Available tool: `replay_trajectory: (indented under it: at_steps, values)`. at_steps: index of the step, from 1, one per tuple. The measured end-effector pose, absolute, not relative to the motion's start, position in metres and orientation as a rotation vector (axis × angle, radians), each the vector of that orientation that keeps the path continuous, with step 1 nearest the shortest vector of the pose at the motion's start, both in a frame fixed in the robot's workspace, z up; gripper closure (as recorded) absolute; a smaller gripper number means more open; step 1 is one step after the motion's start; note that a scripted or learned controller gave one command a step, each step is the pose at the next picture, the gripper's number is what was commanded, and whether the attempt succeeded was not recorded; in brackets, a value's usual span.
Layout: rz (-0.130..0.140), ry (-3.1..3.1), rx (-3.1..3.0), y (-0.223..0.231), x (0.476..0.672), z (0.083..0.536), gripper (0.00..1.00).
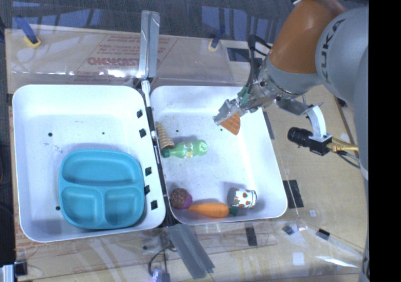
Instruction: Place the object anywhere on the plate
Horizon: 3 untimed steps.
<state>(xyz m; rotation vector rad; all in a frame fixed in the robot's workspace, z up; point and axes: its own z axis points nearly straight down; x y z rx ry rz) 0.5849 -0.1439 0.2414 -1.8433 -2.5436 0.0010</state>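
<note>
My gripper (227,118) hangs over the upper right part of the right bin (266,149). A small orange wedge-shaped piece (233,126) sits between its fingers, lifted a little above the bin floor. The blue plate (100,188), with three compartments, lies in the lower part of the left bin (37,111), far to the left of the gripper. Nothing lies on the plate.
In the right bin lie a green bottle (188,149), a ridged tan piece (164,138) by the left wall, a purple ball (181,198), a carrot (210,210) and a small printed can (243,198). A raised divider (149,118) separates the two bins.
</note>
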Motion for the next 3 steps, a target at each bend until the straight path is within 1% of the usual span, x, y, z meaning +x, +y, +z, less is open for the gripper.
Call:
replay_trajectory:
  at_steps: [1, 2, 3]
  values:
    - [0.003, -2.634, -1.708, -0.050, 0.568, 0.219, 1.00]
    - [0.004, -2.754, -1.504, 0.023, 0.552, 0.210, 1.00]
    - [0.004, -2.753, -1.506, 0.022, 0.552, 0.210, 0.00]
